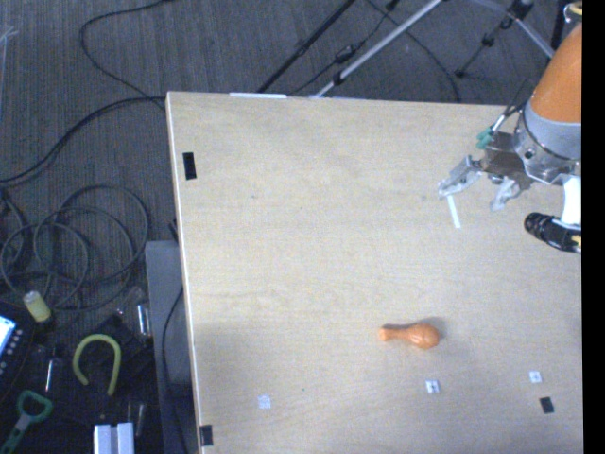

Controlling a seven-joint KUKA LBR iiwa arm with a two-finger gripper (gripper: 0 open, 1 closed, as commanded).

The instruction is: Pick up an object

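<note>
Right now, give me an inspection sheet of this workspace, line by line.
Surface: pale wooden bench top, a few small black and white markers on it.
Job's things: one orange bulb-shaped object lying flat near the front, untouched.
Clutter: nothing seen on the bench beyond the markers.
Grippers: gripper hovers at the right, well behind the orange object, holding nothing.
Cables: black cables coiled on the floor at left.
Surroundings: grey carpet, stand legs behind, green hook-shaped tool on the floor.

Pale matt wood-look bench top (312,235); smooth, slightly glossy orange object (412,335) lower centre; rough grey carpet (76,83) at left.
</note>
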